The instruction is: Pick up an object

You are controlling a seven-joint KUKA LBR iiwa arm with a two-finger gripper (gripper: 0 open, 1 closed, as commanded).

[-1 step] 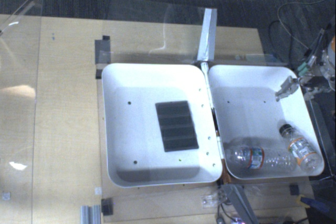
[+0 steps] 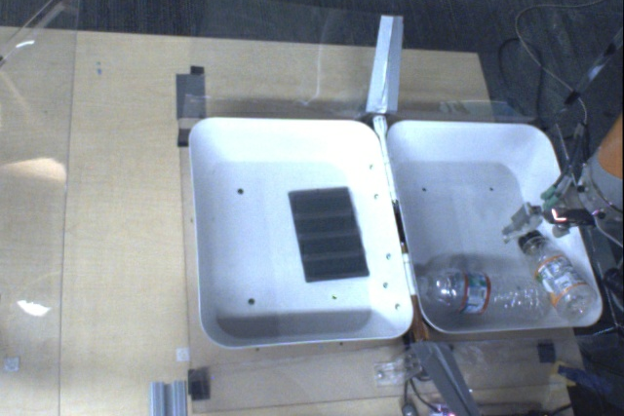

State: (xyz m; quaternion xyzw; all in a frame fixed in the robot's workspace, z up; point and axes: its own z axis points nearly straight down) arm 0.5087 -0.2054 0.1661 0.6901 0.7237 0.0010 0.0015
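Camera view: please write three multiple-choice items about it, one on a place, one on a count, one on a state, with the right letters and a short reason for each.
1. Where does the black ridged pad lie?
A. left bin
B. right bin
C. on the bench

2. How many clear plastic bottles lie in the right bin?
A. none
B. two
C. four

3. How do the bottles rest?
A. standing upright
B. lying on their sides
C. stacked

Answers: 1 A, the pad sits mid-floor of the left bin. 2 B, one bottle at the front wall, another below the hand. 3 B, both lie flat.
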